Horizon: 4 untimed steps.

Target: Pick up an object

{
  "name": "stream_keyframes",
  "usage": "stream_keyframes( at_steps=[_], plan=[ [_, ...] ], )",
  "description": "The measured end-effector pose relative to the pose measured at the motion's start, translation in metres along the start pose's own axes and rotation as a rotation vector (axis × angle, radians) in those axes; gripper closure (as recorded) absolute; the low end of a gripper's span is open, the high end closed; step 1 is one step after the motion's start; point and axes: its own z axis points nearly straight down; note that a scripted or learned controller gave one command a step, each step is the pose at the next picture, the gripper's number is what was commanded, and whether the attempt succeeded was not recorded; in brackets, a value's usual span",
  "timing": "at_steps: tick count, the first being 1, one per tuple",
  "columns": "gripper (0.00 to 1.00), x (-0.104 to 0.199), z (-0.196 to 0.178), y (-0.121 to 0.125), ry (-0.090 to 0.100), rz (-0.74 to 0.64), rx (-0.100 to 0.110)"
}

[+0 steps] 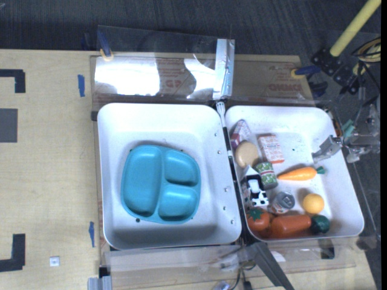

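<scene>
The right bin point(344, 180) holds several toy foods. An orange carrot point(297, 174) lies near its middle, with a yellow lemon point(312, 203) below it. A red-brown sausage point(290, 224) and a red tomato point(260, 221) rest along the front wall, beside a dark green piece point(321, 224). A beige egg-shaped piece point(245, 154), a small orange-and-white carton point(270, 148), a green can point(266, 175) and a black-and-white piece point(258, 195) crowd the bin's left side.
The left bin point(115, 125) holds a blue divided plate point(161, 183). A small grey metal part point(328, 145) juts over the right bin's right rim. Clear plastic sheeting point(163, 71) lies behind the bins, and a yellow pole point(361, 17) slants at the top right.
</scene>
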Motion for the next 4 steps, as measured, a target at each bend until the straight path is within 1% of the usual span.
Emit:
stream_keyframes(
  at_steps=[1, 2, 3, 4],
  plan=[
    [0.0, -0.013, 0.142, 0.045, 0.002, -0.188, 0.006],
    [0.0, -0.007, 0.154, 0.037, -0.002, -0.229, -0.019],
    [0.0, 0.037, 0.162, 0.108, -0.002, -0.334, -0.008],
    [0.0, -0.003, 0.161, 0.029, -0.007, -0.425, -0.006]
  ],
)
